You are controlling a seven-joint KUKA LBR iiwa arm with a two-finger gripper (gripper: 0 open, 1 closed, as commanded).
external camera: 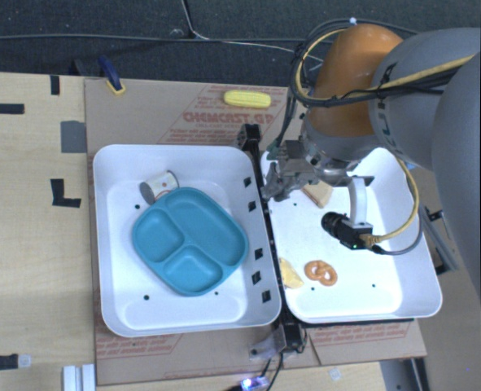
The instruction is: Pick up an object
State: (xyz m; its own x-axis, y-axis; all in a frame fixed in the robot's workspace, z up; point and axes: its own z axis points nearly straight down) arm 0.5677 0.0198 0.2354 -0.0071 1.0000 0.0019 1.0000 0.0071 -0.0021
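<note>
Grey arm (403,80) bent low over right bin's (403,300) upper-left corner, gripper (285,177) state unclear.

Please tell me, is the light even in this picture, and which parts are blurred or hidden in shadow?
Camera view: bright, fairly even light on both bins, the right bin almost washed out; the blue divided plate and pretzel look sharp; the gripper sits in the arm's shadow, soft and dark; the top strip is dim.

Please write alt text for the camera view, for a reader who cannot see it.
The arm's claw hangs low over the right bin, near a tan piece; a pretzel and a yellow piece lie nearer the front. The left bin holds a blue tray and a small cup.
</note>
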